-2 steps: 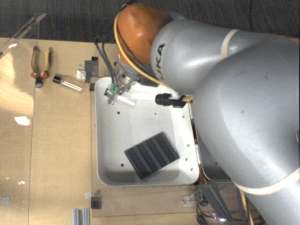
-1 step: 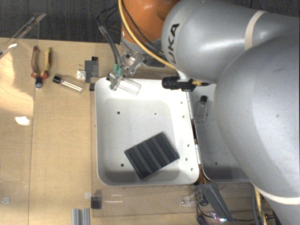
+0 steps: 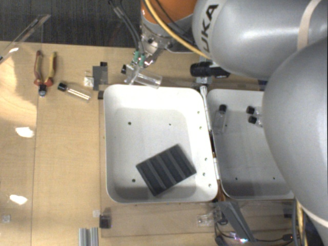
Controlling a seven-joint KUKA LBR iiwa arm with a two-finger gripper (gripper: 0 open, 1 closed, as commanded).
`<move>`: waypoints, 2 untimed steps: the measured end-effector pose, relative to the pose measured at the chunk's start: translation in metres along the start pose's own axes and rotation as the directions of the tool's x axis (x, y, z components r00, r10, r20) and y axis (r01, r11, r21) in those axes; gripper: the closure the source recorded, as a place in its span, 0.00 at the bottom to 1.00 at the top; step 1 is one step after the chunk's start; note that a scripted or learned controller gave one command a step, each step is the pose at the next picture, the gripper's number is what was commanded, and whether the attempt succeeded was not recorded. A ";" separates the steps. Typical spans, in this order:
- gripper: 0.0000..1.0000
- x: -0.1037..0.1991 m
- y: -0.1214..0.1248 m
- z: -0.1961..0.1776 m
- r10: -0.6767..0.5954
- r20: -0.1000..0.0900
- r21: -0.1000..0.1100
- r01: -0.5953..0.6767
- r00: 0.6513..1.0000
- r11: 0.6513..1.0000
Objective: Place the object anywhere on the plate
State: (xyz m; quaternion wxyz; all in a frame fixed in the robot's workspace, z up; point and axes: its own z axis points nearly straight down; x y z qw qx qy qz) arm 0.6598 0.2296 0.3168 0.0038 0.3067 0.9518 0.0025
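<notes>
In the lower middle of the frame, a dark ribbed object (image 3: 166, 169) lies in the left bin (image 3: 115, 137); the gripper (image 3: 139, 70) sits above the bin's upper rim.

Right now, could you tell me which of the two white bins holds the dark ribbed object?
The left bin holds it: the dark ribbed object lies near its front edge. The right bin has none.

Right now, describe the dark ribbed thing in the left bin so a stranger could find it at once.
Start at the left bin, the white one left of its twin. Near its front edge lies a dark slab, flat and turned at a slant. Its ridged top and near-black colour set it apart from the plain white floor around it.
</notes>
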 end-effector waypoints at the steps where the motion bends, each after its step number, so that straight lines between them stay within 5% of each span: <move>1: 1.00 0.010 0.000 0.042 0.096 -0.003 0.002 -0.096 0.995 0.995; 2: 1.00 0.008 -0.004 0.059 -0.236 -0.002 0.000 0.236 0.972 0.972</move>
